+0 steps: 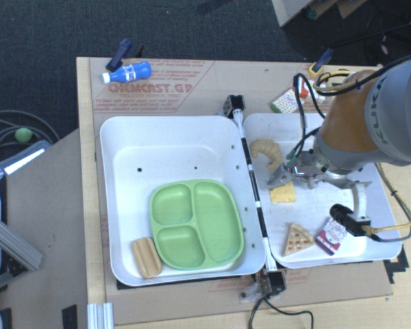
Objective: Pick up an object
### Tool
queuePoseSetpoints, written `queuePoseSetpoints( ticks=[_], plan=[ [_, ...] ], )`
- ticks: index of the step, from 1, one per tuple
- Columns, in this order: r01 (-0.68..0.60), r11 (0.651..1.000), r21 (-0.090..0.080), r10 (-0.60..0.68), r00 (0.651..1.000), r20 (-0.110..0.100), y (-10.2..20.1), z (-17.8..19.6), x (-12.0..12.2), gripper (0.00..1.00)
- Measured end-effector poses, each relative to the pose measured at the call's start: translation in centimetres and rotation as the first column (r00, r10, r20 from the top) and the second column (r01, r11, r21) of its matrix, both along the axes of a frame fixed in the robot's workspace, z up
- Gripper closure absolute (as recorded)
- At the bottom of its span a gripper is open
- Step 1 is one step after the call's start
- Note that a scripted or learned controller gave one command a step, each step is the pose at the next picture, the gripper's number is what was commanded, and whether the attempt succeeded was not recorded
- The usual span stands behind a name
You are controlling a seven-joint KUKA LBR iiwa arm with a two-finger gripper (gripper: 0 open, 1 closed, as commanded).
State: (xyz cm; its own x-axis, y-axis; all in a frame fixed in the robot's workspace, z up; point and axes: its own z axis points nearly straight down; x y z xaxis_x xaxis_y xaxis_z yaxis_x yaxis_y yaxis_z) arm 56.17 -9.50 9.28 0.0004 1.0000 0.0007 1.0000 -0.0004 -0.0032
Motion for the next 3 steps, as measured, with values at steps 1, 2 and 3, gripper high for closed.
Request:
queuePoseSetpoints(
  ticks=[1, 2, 3],
  plan=[
    [0.0, 1.0, 0.0, 0.0, 1.0, 0.001, 0.3, -0.8, -0.1, 0.0],
    [0.002, 1.0, -0.004, -0.002, 1.0, 0.013, 0.1, 0.6, 0.3, 1.0],
    [-0.001, 1.0, -0.001, 0.001, 1.0, 0.004, 2.5, 9.2, -3.6, 1.0]
  ],
)
